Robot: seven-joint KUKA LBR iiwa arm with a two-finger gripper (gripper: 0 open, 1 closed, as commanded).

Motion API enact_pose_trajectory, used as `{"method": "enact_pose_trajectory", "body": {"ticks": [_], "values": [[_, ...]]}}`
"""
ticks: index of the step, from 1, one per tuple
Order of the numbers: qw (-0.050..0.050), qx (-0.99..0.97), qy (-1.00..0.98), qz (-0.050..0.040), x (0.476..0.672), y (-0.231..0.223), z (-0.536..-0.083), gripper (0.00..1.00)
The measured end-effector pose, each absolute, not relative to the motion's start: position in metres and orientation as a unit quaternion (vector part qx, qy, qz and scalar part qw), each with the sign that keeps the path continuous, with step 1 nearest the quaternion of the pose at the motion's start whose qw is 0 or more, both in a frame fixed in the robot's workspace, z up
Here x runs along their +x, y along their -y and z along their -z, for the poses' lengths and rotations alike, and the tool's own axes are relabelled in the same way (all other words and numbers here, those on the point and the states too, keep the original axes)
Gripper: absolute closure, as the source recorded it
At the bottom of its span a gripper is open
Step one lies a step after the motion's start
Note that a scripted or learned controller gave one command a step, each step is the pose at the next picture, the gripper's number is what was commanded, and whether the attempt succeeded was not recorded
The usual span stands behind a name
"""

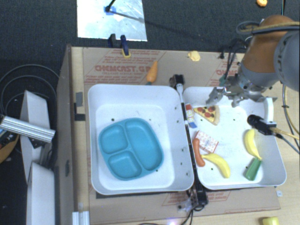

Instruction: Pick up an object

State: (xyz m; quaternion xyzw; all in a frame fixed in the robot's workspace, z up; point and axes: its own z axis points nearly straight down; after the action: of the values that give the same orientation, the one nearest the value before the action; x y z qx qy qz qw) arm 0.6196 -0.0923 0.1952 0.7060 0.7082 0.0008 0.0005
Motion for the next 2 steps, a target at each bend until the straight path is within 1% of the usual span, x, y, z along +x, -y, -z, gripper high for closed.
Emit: {"method": "enact_pose_trajectory", "body": {"ticks": [1, 2], "values": [[-0.001, 0.708, -0.706, 0.0007, 0.596, 0.109, -0.079, 0.00], [-0.004, 0.704, -0.711, 0.0059, 0.667, 0.094, -0.086, 0.00]]}}
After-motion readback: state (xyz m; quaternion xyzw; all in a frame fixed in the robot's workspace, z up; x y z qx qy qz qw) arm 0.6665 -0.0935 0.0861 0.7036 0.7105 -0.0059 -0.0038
